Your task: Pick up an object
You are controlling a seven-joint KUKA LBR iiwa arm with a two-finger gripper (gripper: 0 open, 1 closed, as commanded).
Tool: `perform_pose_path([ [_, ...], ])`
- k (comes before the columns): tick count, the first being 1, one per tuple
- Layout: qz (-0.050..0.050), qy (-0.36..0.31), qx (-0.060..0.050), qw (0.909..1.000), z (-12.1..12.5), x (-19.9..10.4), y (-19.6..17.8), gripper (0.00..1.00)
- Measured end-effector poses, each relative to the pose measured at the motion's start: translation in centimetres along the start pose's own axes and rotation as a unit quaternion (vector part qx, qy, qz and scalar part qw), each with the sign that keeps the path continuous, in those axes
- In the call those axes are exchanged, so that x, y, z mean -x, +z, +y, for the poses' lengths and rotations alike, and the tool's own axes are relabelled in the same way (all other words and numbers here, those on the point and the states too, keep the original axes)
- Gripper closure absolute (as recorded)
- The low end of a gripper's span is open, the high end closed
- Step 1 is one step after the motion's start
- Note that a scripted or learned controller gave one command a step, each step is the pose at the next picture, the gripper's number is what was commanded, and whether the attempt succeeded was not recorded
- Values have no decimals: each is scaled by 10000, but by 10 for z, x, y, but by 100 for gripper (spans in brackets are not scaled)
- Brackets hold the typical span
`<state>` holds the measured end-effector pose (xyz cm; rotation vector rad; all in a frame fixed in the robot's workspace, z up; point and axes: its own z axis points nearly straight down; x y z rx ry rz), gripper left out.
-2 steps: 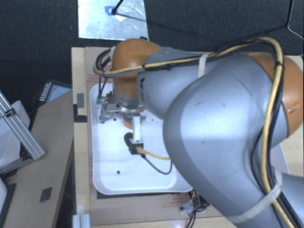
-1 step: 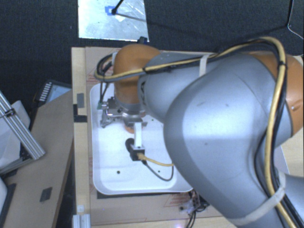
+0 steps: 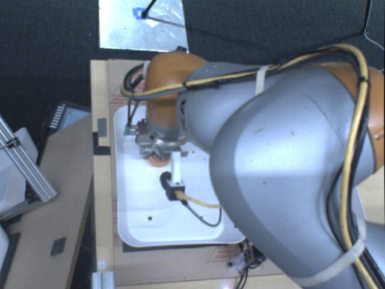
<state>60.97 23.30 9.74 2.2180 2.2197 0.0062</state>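
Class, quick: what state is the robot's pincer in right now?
Pincer: cannot be told; it sits low in the white bin, hidden beneath the wrist.

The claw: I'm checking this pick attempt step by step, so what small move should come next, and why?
Probably a short straight lift. The claw sits low in the white bin, right over a small orange thing that its body mostly hides; rising would show whether it holds anything.
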Motion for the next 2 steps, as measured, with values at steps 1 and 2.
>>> perform_pose_path([
  [1, -1, 20, 7, 10000, 28, 49, -57, 100],
  [2, 41, -44, 52, 10000, 23, -6, -187, 100],
])
